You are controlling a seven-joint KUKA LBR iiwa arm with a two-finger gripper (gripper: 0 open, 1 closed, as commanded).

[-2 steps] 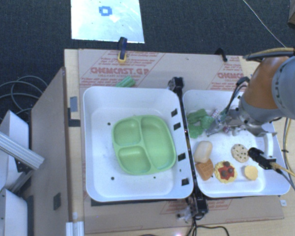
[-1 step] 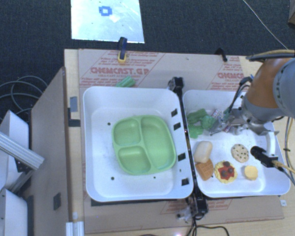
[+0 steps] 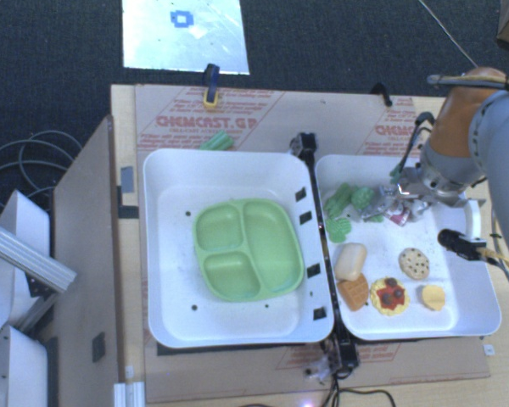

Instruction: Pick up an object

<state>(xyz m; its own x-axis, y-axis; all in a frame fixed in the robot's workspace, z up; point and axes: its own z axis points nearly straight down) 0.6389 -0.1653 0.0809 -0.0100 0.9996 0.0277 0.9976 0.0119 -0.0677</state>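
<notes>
Dark carpet surrounds a cardboard-topped bench (image 3: 263,108) bearing two shallow white bins side by side. Nearest the camera in the right bin (image 3: 483,312) lie a round yellow toy pizza with red topping (image 3: 389,296), a small yellow lump of toy food (image 3: 433,297) to its right and an orange wedge of toy bread (image 3: 353,292) to its left. Just beyond them sit a pale cream toy bun (image 3: 349,259) and a tan chocolate-chip toy cookie (image 3: 414,264). Further back, toward the bin's far left corner, a cluster of green leafy toy vegetables (image 3: 343,202) is piled. The left bin (image 3: 170,227) holds a light green plastic tray with three compartments (image 3: 248,249), lying flat near its middle.

At the far side of the right bin, the grey arm's two-finger gripper (image 3: 399,195) is lowered among the items just right of the green vegetables, with a small red-and-white piece (image 3: 398,218) right beside it. Whether its fingers are spread or pressed together cannot be told; clutter and the wrist obscure them. Nothing is visibly held. Judging from this, the pick is at the reaching or grasping stage: every object rests in the bin, and closing, securing and lifting one remain to be done
</notes>
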